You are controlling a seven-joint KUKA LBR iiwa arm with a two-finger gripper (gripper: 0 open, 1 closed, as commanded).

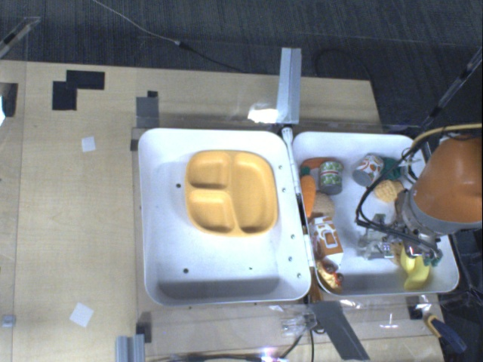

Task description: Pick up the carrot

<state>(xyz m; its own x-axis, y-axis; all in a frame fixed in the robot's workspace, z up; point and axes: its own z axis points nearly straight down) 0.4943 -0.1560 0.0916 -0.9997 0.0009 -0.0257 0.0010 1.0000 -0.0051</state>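
Observation:
The carrot [308, 192] is a slim orange piece lying along the left wall of the right bin [355, 140], beside a tan bread-like item [323, 204]. My gripper [379, 245] hangs low over the lower right part of that bin, under the arm's orange band [451, 181]. It is well to the right of the carrot and apart from it. Cables and the wrist hide much of the gripper.
The right bin also holds a green-labelled can [330, 176], a grey can [367, 170], a pale yellow item [387, 192], a small carton [327, 240] and a yellow banana [414, 270]. A yellow divided plate [230, 192] sits in the left bin [162, 225].

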